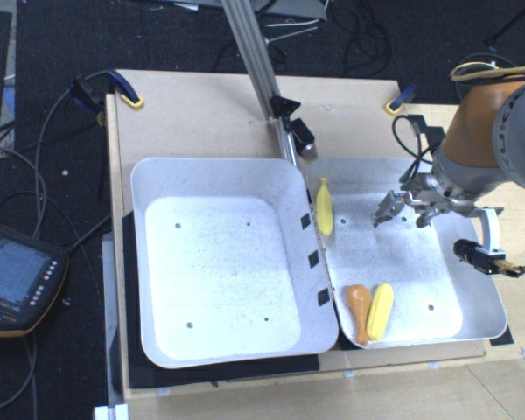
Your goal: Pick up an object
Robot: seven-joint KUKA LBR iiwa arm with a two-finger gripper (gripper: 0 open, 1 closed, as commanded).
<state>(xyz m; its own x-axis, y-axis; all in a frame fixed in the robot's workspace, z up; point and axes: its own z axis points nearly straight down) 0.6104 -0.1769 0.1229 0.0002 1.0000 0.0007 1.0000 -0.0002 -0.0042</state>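
We see two shallow white plastic bins side by side on the pale wooden bench [245,112]. In the right bin [437,269], a small yellow banana-shaped toy [324,208] lies by the far left wall. At the near left corner, an orange pear-shaped toy [360,309] touches a yellow corn-shaped toy [381,311] on its right. The two-finger metal gripper [406,210] hangs over the far middle.

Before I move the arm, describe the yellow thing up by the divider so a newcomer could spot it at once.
Start at the right-hand bin, the one the arm reaches into. Along its left wall, in the far half, lies a slim yellow piece, set lengthwise and alone. The other yellow object lies at the near edge, beside an orange object.
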